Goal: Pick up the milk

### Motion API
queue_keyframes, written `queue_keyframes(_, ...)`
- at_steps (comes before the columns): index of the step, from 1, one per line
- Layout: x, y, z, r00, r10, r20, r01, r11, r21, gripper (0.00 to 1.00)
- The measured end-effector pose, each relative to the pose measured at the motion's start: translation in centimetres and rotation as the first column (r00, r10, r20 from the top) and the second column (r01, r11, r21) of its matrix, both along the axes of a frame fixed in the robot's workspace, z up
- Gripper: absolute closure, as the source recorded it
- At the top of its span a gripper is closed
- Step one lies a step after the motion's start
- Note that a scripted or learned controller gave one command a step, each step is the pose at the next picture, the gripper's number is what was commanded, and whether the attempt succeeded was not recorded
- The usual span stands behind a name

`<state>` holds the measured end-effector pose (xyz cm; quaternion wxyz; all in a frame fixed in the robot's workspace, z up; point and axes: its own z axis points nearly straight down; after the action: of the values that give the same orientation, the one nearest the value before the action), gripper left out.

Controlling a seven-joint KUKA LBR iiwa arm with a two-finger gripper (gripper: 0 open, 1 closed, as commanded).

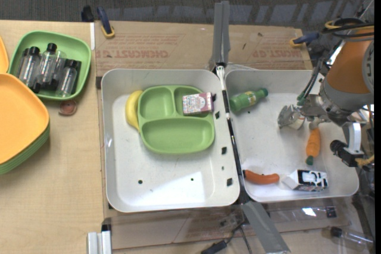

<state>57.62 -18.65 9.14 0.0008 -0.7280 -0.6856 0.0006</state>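
From the fixed overhead camera, the grey arm with its orange band reaches in from the right and sets the two-finger metal gripper low over the right white bin, its fingers spread apart with nothing between them. Just beside the gripper toward the arm lies an orange carrot; past it toward the bin's near edge sit a small black-and-white milk carton and a red sausage. Farther from the arm than the gripper, a green plastic bottle lies on its side. Well beyond that, in the left white bin, a green divided plate carries a small pink carton, with a yellow banana against its far side.
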Motion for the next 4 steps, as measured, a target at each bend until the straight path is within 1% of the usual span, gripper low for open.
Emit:
queue_keyframes(1, 0.0, -0.1, 0.9, 1.0, -0.003, 0.0, 0.003, 1.0, 0.0, 1.0)
queue_keyframes(2, 4.6, 4.3, 0.0, 0.98, 0.199, 0.001, -0.199, 0.98, -0.001, 1.0)
queue_keyframes(3, -5.2, 7.8, 0.0, 0.943, 0.333, 0.0, -0.333, 0.943, 0.001, 1.0)
queue_keyframes(4, -0.2, 15.4, 10.0, 0.879, 0.476, 0.001, -0.476, 0.879, -0.001, 1.0)
